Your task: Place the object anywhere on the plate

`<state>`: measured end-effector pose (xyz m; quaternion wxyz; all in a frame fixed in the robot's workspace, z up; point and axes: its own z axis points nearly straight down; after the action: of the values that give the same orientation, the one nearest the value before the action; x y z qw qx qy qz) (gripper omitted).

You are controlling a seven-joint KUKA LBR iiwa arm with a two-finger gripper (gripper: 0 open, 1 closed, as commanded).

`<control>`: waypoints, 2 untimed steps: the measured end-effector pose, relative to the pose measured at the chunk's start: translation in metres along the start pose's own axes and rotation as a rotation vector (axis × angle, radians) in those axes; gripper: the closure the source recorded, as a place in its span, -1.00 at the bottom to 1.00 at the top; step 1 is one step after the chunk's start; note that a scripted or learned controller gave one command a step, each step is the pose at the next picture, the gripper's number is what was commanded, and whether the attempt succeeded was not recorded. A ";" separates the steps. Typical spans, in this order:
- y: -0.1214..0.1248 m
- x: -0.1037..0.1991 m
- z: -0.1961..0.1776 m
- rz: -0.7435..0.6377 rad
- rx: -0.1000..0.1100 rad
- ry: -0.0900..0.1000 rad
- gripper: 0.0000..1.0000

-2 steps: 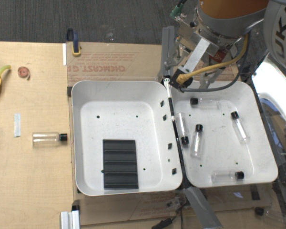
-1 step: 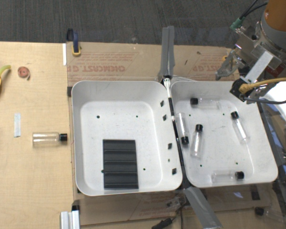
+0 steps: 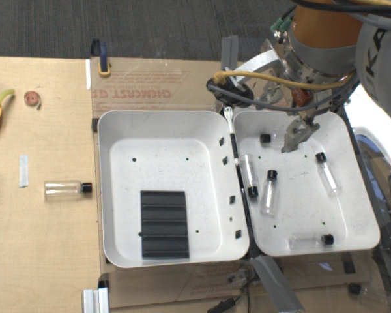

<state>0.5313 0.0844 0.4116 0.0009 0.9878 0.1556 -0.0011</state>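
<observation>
Camera view: I see my gripper (image 3: pixel 293 137) hanging over the right bin (image 3: pixel 355 237), toward its 12 o'clock side. Whether it is open or closed I cannot tell, and I see nothing held in it. Four clear tubes with black caps lie on that bin's floor: one (image 3: pixel 248 175) at 9 o'clock, one (image 3: pixel 269 191) near the centre, one (image 3: pixel 327 173) at 3 o'clock, one (image 3: pixel 309 241) at 6 o'clock. The black ridged plate (image 3: pixel 163 224) lies in the left bin (image 3: pixel 114 194), at its 6 o'clock.

Left bin (image 3: pixel 117 175) open around black ridged plate (image 3: pixel 163 224), right bin (image 3: pixel 358 175) scattered with vials (image 3: pixel 269 189), cables (image 3: pixel 247 87) overhead
</observation>
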 end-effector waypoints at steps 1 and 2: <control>0.070 -0.016 -0.029 0.099 -0.001 -0.001 -1.00; -0.077 0.048 0.021 0.109 -0.001 0.001 -1.00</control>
<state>0.5534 0.1724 0.3902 0.0014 0.9948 0.1016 -0.0005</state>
